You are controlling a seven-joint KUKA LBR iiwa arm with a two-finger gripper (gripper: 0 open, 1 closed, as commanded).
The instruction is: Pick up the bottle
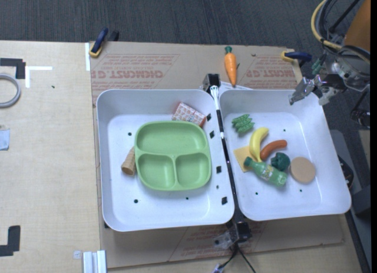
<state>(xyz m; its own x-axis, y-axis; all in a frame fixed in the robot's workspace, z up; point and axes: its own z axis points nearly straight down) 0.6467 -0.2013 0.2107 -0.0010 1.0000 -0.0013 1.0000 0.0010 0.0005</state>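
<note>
Where the right bin (330, 201) lies nearest the camera, its smooth white floor is bare, and just beyond that sits the bottle (267, 172): a small green plastic one, lying on its side at a slant, cap toward the upper left, with a paler label round its body. It rests against a flat yellow cheese slice (241, 157) and just beside a tan round cookie (303, 170). Behind it lie dark green broccoli (280, 161), a glossy red-brown sausage (273, 147), a curved banana (257, 141) and a leafy green piece (242, 123). Farther back, past the bin's rim, the gripper (307, 91) hangs over the cardboard-covered counter (141, 72), well apart from the bottle; its thin metal fingers look slightly parted and hold nothing.
</note>
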